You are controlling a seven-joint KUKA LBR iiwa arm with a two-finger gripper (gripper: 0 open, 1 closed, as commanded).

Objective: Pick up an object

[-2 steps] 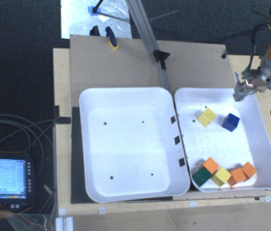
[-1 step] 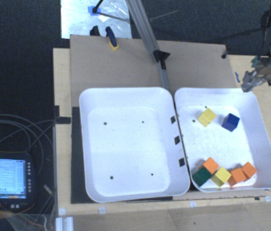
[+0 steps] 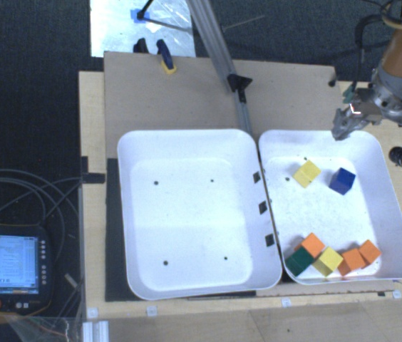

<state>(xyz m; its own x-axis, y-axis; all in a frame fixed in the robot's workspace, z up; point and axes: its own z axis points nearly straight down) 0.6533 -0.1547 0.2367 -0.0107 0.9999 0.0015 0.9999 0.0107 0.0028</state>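
Hovering above the right bin's (image 3: 393, 212) far rim: gripper (image 3: 343, 128), carrying nothing that can be seen. Blue cube (image 3: 342, 180) and yellow cube (image 3: 306, 173) lie just below it; five more cubes cluster well beyond, at the near rim. Pick not yet begun.

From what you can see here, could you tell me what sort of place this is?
Probably a robotics lab test bench: a teach pendant with trailing cables, two white bins, and coloured blocks under the arm's hand.
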